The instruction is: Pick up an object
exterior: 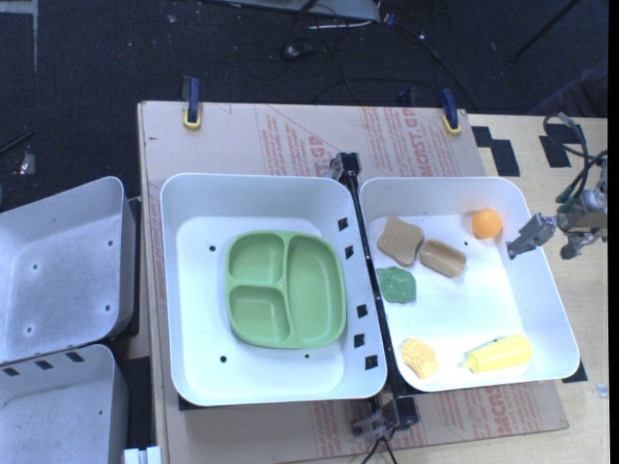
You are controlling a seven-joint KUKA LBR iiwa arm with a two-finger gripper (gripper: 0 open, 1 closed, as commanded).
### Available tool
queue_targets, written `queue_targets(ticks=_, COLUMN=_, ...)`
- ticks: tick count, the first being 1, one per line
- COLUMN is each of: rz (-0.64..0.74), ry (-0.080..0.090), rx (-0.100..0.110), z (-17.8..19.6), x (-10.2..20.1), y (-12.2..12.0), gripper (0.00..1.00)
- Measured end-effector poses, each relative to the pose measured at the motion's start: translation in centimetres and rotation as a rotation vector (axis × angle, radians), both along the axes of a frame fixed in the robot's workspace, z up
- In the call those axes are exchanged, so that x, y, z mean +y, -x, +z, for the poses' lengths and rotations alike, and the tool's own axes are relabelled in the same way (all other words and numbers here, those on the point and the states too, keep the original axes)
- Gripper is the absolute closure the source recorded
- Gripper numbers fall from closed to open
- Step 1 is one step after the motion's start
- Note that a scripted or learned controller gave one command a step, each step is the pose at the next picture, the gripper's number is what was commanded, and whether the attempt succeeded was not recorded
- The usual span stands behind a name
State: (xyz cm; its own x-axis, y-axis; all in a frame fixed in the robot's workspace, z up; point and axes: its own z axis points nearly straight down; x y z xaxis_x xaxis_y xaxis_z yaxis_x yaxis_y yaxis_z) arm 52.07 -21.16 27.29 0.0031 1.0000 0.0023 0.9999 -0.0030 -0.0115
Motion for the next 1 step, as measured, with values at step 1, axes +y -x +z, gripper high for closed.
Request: queue_targets(ticks=1, rz=0.004, ry=0.003, rx=-0.011, z=0.62, x=0.09, y=-0.23, gripper=0.00)
